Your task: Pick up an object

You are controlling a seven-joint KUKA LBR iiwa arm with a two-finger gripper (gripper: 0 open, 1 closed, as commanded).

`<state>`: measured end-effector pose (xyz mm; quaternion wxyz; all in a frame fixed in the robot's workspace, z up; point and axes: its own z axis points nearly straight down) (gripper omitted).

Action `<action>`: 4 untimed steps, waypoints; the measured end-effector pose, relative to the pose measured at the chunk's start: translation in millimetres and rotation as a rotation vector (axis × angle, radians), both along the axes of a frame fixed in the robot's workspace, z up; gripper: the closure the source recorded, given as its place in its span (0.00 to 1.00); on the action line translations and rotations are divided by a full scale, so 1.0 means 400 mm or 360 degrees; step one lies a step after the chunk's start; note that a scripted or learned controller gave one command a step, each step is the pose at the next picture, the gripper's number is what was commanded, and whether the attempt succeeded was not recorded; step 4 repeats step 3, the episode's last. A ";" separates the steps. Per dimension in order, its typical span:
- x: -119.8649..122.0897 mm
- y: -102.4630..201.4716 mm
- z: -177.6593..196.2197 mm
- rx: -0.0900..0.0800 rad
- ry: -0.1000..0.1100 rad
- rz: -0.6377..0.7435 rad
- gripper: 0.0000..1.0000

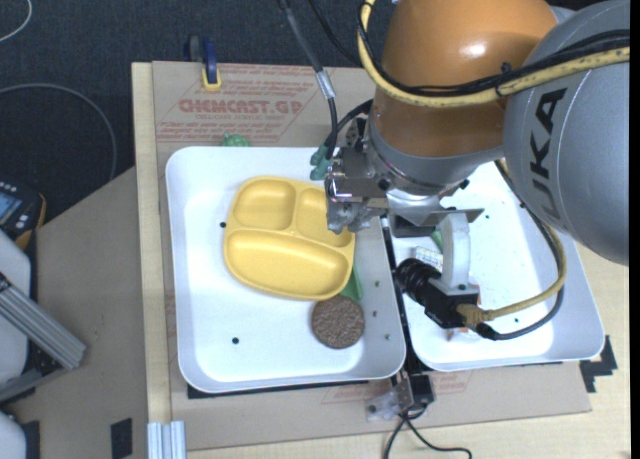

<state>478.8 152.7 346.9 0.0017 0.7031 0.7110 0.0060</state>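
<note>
We see a glossy yellow plastic divided tray (pixel 283 237), three rounded compartments, lying in the left bin (pixel 200 277) (smooth white, shallow). A rough brown disc (pixel 338 322), speckled like cork, sits just below the tray's lower right edge. The metal gripper (pixel 343 209) hangs over the tray's right rim; we cannot tell its opening, or whether it touches the tray.
</note>
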 end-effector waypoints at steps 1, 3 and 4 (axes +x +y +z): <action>-0.002 -0.182 -0.195 -0.0015 0.0033 -0.0031 1.00; -0.002 -0.279 0.038 -0.0014 0.0036 -0.0023 1.00; -0.002 -0.279 0.038 -0.0014 0.0036 -0.0023 1.00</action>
